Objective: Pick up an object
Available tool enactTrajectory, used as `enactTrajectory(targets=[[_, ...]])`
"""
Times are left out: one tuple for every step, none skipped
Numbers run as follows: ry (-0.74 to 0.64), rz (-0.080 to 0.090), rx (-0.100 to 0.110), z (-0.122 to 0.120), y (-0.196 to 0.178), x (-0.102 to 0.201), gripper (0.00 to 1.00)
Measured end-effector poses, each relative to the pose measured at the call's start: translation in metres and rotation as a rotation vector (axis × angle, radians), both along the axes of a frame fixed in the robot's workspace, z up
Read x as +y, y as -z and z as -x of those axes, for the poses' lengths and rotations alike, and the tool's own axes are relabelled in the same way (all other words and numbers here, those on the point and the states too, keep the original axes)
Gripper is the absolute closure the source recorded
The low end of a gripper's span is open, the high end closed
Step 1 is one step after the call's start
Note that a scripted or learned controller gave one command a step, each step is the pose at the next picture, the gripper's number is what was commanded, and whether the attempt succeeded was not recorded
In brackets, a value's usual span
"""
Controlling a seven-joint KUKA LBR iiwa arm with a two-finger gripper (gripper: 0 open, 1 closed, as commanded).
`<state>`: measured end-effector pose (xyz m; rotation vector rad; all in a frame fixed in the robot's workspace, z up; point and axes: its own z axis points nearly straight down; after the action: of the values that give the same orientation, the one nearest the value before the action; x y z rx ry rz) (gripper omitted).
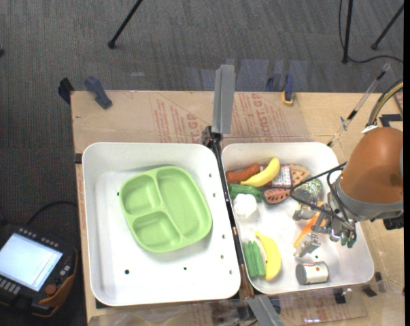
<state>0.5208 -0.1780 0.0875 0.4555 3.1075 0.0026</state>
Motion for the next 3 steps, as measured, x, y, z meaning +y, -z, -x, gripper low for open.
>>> enactTrajectory(targets=[[-0.003,-0.001,-0.001,-0.001,-0.010,0.001,1.00],[0.041,0.000,0.000,-0.035,0.000,0.016,1.00],[0.323,0.001,-0.001,-0.078,-0.014,-0.032,1.00]])
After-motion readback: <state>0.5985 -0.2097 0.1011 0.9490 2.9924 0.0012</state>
